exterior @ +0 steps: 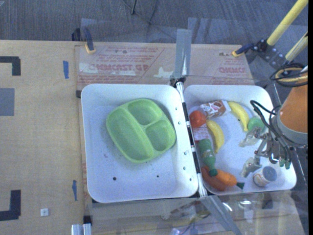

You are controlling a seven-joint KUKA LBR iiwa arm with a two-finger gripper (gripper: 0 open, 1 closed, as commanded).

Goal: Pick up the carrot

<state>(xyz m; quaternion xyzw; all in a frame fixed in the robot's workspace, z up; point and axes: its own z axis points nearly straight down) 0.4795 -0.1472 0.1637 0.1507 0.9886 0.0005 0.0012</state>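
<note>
The carrot [223,178] is orange with a dark green tip at its right end. It lies along the near edge of the right bin [230,148]. My gripper [249,154] hangs over the right half of that bin, up and to the right of the carrot and apart from it. Its two pale fingers [248,169] stand spread, so it is open, with bare bin floor between them. The orange wrist band [296,110] is at the frame's right edge.
The right bin also holds a tomato [197,118], a wrapped snack [214,108], two bananas [216,134], a green bottle [206,153], a green lump [255,124] and a small round jar [263,176] near the gripper. A green divided plate [140,129] lies in the left bin.
</note>
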